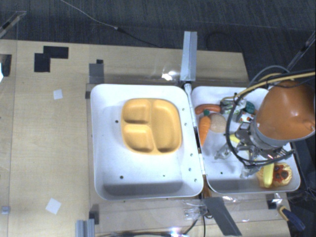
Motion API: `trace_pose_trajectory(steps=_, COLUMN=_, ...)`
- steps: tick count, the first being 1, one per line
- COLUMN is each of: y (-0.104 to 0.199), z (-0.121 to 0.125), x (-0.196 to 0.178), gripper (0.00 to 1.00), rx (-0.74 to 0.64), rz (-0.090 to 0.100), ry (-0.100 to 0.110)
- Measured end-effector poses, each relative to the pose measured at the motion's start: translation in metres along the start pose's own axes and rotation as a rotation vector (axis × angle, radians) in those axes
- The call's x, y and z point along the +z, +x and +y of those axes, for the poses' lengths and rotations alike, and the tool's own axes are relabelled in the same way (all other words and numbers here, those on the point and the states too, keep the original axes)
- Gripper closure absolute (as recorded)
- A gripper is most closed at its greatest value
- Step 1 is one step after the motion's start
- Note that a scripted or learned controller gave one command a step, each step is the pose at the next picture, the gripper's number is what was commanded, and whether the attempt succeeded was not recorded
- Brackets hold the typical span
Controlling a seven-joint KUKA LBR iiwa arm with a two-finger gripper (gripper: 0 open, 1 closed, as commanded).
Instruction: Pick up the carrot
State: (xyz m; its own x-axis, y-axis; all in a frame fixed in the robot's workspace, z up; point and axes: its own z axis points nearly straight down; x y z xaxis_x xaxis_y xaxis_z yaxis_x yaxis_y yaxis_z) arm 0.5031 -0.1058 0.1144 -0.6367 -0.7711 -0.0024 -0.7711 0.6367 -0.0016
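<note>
— Which step were you in at that moment?

— I was in the approach, I think. My arm (286, 115) hung over the right bin (217, 179), and the carrot (204, 128) lay at the left side of that bin, just beside the wall that it shares with the left bin (106, 132). Nothing in the view showed the carrot lifted.

— And your gripper (242, 147)?

— It was under my wrist, among cables, near the middle of the bin. I could not tell whether it was released or clenched; the wrist covered too much. I saw nothing held in it.

— What did the next move ask for?

— To go left, toward the carrot, and to come down over its middle. The carrot lay with its long side along the wall, the thin end toward the front.

— Was there room?

— Little. The wall was close on one side, and a pale round thing (217, 123) touched or almost touched the carrot on the other side. A sausage (207, 108) lay behind its top. The yellow tray (150, 126) in the left bin was well apart, no trouble there. My worry was the wall: a finger could land on the rim and not beside the carrot.
</note>
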Motion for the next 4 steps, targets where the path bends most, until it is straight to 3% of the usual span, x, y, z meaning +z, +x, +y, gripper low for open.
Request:
trace_pose_trajectory(steps=1, y=-0.006, z=-0.002, x=-0.013, gripper=1.00, rx=-0.004, rz=-0.010, ry=0.010)
trace_pose_trajectory(steps=2, y=-0.006, z=-0.001, x=-0.013, gripper=0.00, rx=-0.004, rz=-0.010, ry=0.009)
trace_pose_trajectory(steps=3, y=-0.052, z=0.051, x=-0.072, gripper=0.00, rx=0.078, rz=-0.007, ry=0.005)
trace_pose_trajectory(steps=4, y=-0.069, z=0.067, x=-0.071, gripper=0.00, rx=0.082, rz=-0.006, ry=0.004)
